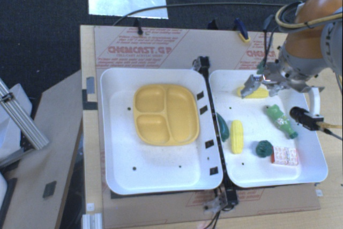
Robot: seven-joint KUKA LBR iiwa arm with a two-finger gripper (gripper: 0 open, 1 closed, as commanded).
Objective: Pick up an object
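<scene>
Right, claw (253,86) sits low at the far side of the right bin (316,171), arm (311,45) coming in from the right edge. Directly under and beside the fingers lies a yellow block (259,93), its long axis running roughly left-right across the bin; the claw tip is over its left end, touching or just above it, can't say which. Fingers look slightly parted around that end, but from this slanted view I cannot tell whether they're wide or closed on it, so no grasp claimed.

Other picks in the same bin: corn (236,136) nearer the divider, long axis near-far; green bottle (280,120) tilted diagonally to the right of the corn; dark green lump (263,148) and a small red-white pack (284,155) at the near side. A green piece (222,127) leans against the divider. All of these lie toward the near edge from the claw, well apart from it.

Left bin (115,169) carries a yellow tray (165,114) with three compartments.

Judgement: the block is the target, and closing across its short width is what the grasp turns on; risk is the fingers slipping off the end.
</scene>
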